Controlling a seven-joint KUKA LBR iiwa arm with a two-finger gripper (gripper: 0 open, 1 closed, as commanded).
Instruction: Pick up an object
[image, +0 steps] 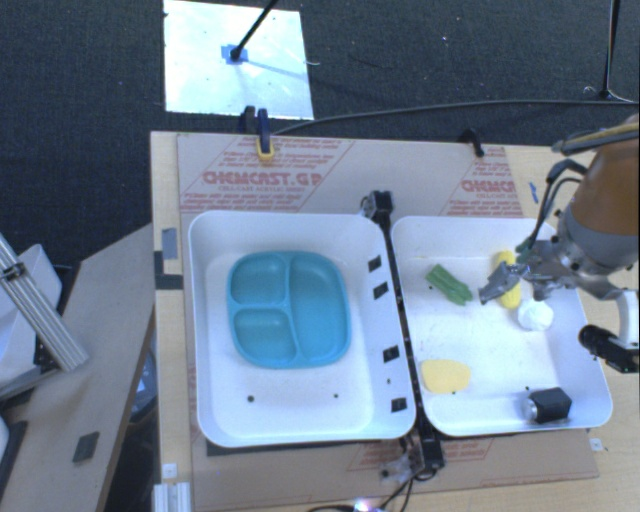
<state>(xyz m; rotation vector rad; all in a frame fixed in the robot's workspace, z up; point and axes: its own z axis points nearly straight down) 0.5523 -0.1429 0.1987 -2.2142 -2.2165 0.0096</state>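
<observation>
Right bin (590, 405): green piece (449, 284) at 10 o'clock, banana (508, 278) at 1 under gripper (512, 281), white ball (535, 316) at 3, yellow disc (445, 376) at 7, black block (549, 405) at 5 | jaws: spread, nothing held | left bin (215, 400): blue tray (289, 308) centre

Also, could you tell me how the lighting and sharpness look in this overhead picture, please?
In the camera view, the light is even and soft, with faint shadows under the green object and yellow disc. The sheet on the floor is washed out by glare. The gripper looks slightly blurred; the blue tray is sharp.
</observation>
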